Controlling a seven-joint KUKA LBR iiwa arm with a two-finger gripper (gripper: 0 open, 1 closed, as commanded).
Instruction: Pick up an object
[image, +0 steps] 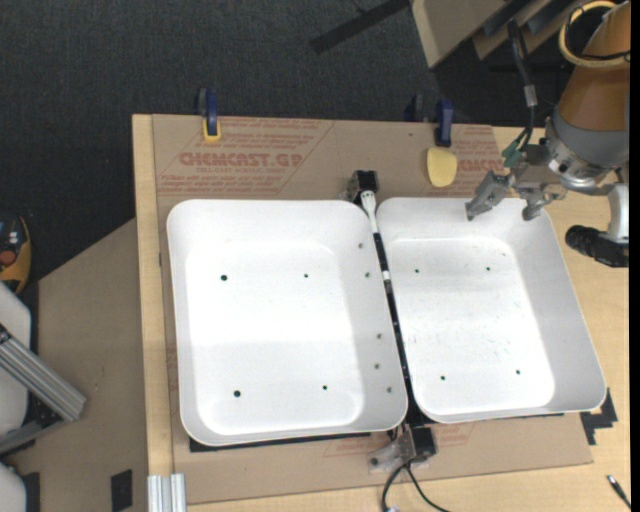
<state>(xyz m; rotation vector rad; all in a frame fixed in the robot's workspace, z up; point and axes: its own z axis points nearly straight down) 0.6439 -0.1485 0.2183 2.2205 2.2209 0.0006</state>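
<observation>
A grey robot arm's pincer (508, 198), fingers spread apart and grasping nothing, hangs over the far rim of the right bin (560, 300), while the only loose object, a pale yellow piece (441, 166), lies on the table just to its left, outside both bins.

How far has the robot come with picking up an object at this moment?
Nothing looks done yet: nothing sits between the fingers of the gripper. It hovers open at the far edge of the right bin. A small yellow object lies on the board beyond the bins, apart from the gripper. Reaching, closing and lifting are all left.
</observation>
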